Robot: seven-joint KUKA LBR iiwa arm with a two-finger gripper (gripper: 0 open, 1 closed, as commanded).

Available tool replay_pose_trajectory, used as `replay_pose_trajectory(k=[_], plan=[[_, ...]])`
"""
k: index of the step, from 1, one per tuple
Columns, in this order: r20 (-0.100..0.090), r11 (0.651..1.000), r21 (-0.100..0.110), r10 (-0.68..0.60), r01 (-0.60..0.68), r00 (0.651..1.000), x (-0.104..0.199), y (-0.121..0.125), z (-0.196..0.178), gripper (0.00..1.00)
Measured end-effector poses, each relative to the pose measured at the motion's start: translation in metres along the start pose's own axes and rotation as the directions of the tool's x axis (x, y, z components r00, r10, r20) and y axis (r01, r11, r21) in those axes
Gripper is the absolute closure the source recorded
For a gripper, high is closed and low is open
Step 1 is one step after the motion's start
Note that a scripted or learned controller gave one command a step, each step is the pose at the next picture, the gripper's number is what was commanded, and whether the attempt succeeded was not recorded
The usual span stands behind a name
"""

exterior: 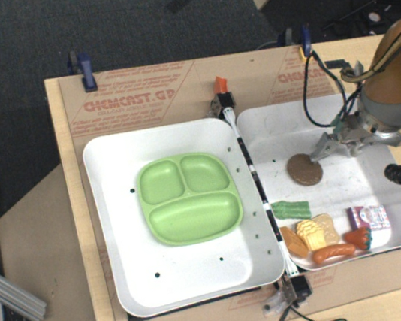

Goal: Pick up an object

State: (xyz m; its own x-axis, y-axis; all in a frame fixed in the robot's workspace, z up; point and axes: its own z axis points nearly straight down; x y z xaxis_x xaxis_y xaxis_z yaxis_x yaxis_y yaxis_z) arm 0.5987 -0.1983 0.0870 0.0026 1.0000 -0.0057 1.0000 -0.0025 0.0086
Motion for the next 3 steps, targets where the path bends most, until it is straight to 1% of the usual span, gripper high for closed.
replay_pose_trajectory(k=[1,2,3], plan=[[-0.005,1.0,0.008,0.006,-0.006,1.0,-0.012,-0.116,-0.001,0.0],[-0.001,1.0,-0.006,-0.01,0.01,1.0,0.007,0.002,-0.048,0.0],[-0.007,1.0,0.016,0.002,-0.002,1.0,-0.008,-0.07,0.005,0.0]])
